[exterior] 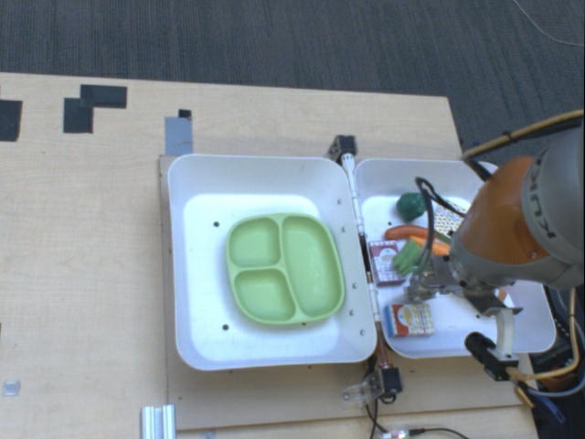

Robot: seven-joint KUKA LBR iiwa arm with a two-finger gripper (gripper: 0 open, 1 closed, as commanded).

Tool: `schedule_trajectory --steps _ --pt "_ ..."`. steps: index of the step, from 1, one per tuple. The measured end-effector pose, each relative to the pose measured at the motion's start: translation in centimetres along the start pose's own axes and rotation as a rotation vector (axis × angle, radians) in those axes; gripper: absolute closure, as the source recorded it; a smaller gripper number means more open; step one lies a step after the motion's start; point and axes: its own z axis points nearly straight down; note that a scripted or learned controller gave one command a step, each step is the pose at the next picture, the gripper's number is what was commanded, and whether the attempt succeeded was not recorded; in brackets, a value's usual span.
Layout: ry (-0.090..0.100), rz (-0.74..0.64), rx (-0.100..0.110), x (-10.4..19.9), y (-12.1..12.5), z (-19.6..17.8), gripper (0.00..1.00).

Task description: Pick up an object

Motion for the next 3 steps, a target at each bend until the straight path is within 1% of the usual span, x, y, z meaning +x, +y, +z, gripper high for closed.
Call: schedule_trajectory --steps 1,2,3 --pt "0.0 0.001 0.0 0.0 0.0 0.0 0.0" --pt "0.0 -0.003 -0.003 0.1 0.1 -1.0 1.0" --pt "0.0 -0.002 -0.003 0.1 0.1 -1.0 0.0"
